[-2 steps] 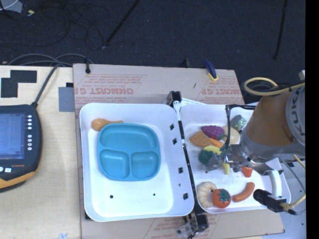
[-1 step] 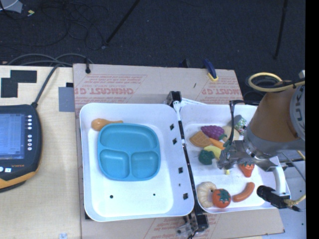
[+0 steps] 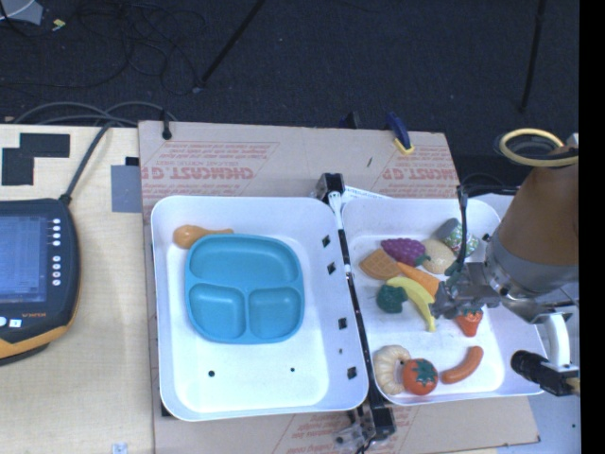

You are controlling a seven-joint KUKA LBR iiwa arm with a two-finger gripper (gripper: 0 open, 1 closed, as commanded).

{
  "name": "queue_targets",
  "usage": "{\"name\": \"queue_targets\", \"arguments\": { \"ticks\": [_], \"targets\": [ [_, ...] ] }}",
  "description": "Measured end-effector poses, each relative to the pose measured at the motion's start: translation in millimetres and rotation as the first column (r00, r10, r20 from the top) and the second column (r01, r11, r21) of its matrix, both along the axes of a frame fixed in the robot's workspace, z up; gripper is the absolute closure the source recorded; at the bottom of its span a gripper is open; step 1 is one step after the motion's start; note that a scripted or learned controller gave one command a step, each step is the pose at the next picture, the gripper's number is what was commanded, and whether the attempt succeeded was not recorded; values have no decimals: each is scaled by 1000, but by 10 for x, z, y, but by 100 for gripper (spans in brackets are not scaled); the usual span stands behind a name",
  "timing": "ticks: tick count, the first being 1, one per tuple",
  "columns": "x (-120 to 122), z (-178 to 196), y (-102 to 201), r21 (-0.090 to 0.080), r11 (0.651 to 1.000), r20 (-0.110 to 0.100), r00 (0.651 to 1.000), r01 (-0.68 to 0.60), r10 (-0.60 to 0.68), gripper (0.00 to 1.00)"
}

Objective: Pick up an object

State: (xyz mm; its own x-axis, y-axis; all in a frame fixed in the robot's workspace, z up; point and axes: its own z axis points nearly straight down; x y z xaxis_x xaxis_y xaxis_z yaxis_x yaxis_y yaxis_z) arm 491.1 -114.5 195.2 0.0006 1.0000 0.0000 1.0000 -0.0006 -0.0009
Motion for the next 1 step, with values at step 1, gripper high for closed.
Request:
{"name": "queue_targets", "arguments": {
  "ticks": [1],
  "targets": [
    [-158, 565, 1059, 2, 1000, 0, 1000, -7, 7, 100]
  ]
}}
